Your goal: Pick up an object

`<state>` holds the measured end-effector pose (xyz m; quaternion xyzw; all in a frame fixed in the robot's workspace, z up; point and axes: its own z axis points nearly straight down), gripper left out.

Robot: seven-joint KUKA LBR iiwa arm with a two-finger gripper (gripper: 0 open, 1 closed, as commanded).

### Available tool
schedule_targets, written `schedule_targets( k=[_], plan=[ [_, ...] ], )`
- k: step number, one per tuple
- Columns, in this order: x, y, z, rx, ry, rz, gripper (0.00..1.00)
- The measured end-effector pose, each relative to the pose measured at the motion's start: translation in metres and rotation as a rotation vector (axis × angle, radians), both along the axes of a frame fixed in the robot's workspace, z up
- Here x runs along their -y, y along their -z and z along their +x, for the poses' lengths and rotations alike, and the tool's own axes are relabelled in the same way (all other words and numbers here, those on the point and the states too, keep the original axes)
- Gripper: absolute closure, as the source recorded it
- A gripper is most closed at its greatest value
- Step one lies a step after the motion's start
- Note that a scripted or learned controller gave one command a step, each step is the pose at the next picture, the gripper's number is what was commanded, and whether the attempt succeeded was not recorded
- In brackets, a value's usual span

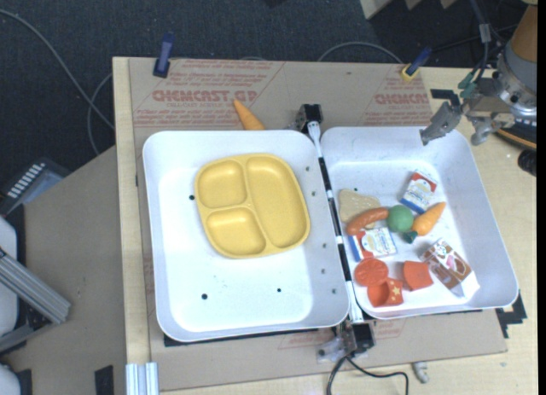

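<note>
The right bin (478, 171) holds several toy foods: a red and white carton (419, 191), an orange carrot (429, 217), a green ball (401, 218), a sausage (368, 217), a bread slice (353, 201), a tomato slice (370, 270), red pieces (416, 275) and a brown box (449, 266). My gripper (461, 122) hangs at the bin's upper right corner, above its far rim. Its fingers are spread open with nothing between them, well apart from the foods.
The left bin (171, 282) carries a yellow three-compartment plate (251, 204). A loose orange carrot (248, 116) lies on the cardboard behind the left bin. Blue clips (162, 55) hold the board's far corners. Cables run along the bench at the back.
</note>
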<state>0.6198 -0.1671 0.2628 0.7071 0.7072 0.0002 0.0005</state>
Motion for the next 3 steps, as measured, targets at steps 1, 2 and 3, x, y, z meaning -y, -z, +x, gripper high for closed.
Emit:
schedule_targets(
  k=[1,2,3],
  plan=[
    [-0.001,0.078,-0.091,-0.004,0.001,0.001,0.0],
    [-0.032,0.168,-0.052,0.0,0.0,0.0,0.0],
    [0.024,0.141,0.002,0.002,0.0,-0.002,0.0]
  ],
)
